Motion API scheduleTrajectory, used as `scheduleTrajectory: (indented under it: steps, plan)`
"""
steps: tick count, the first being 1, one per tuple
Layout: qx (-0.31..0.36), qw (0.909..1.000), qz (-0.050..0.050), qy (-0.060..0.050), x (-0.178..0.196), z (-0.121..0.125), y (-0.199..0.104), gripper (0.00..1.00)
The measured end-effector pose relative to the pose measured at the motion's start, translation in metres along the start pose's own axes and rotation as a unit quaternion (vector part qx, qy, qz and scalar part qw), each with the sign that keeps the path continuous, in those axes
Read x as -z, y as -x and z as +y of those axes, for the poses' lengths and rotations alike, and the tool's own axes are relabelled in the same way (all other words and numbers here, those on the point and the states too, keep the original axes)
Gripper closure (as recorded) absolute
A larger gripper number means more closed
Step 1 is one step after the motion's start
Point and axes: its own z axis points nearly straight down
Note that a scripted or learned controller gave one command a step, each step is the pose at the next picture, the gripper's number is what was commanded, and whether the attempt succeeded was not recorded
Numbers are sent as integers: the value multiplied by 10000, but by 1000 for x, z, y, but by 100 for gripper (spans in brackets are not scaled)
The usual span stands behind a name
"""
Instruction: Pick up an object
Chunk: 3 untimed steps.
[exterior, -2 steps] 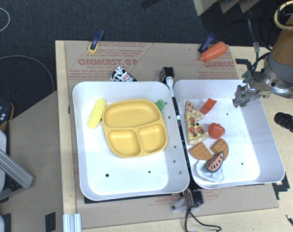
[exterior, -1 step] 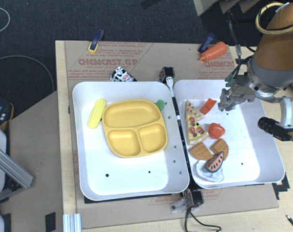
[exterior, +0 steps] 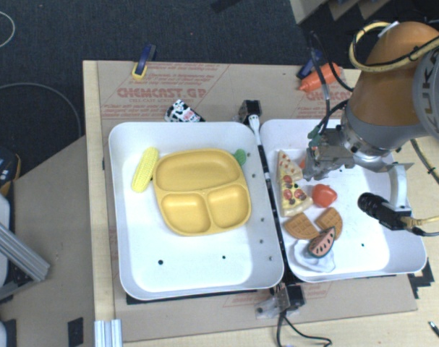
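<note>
The right bin point(exterior: 371, 255) holds toy food: a pizza slice point(exterior: 289, 183), a red tomato point(exterior: 324, 194), a brown waffle piece point(exterior: 300, 227), a bread slice point(exterior: 331, 217) and a watermelon wedge point(exterior: 321, 244) lying on a pale bowl point(exterior: 313, 261). My gripper point(exterior: 317, 162) hangs over the bin's upper left part, just right of the pizza slice and above the tomato. Its fingers are hidden under the wrist. In the left bin point(exterior: 190, 266) a yellow divided tray point(exterior: 201, 190) lies beside a yellow corn cob point(exterior: 144, 169), with a small green piece point(exterior: 239, 155) at the tray's top right corner.
The grey and orange arm point(exterior: 393, 78) covers the right bin's upper right. A black cylinder point(exterior: 378, 210) on the arm sticks out over the bin's right side. On the board behind the bins lie a black-and-white toy point(exterior: 181, 112), a blue-yellow clip point(exterior: 141, 63) and an orange clip point(exterior: 314, 80).
</note>
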Motion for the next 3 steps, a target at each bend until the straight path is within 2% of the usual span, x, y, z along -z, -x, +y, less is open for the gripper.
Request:
scheduleTrajectory:
  steps: [1,2,3]
  plan:
    - [1,10000,-1,6,-7,-2,-47,100]
    - [-8,10000,-8,5,-12,-12,-81,100]
    - [-16,10000,-13,41,-2,-6,-88,100]
